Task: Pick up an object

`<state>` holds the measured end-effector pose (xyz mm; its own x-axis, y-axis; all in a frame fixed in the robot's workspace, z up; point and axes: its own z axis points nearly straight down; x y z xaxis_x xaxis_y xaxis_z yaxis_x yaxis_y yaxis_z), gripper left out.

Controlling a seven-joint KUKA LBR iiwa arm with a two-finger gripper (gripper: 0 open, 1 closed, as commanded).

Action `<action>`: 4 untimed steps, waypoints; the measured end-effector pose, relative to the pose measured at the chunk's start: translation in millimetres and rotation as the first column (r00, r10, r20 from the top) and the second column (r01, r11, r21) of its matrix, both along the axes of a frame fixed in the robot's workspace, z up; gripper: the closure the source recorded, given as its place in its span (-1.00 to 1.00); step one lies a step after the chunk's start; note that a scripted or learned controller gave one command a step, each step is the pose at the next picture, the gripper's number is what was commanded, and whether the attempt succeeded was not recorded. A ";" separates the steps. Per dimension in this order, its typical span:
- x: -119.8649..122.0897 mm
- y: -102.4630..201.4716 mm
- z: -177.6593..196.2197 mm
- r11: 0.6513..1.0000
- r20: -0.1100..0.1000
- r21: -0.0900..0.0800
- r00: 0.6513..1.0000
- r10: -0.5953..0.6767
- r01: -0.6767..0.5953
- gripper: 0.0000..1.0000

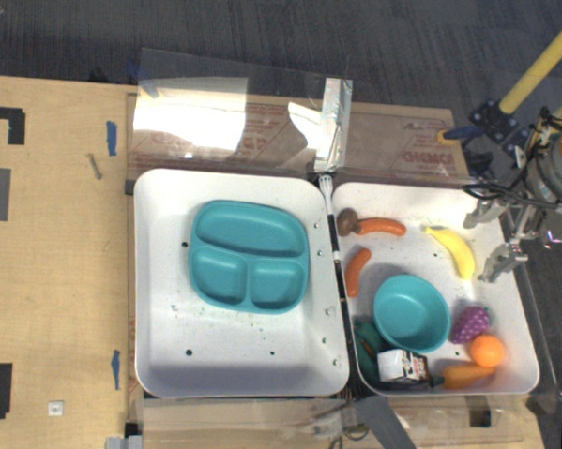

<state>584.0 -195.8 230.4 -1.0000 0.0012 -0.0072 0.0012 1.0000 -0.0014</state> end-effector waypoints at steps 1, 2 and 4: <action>12.5 -22.1 -131.7 0.958 0.004 0.001 0.958 -0.286 0.286 -1.00; 11.4 -23.5 -142.9 0.928 -0.002 0.006 0.928 -0.373 0.373 -1.00; 16.0 -10.3 -141.6 0.731 -0.009 0.019 0.731 -0.682 0.682 -1.00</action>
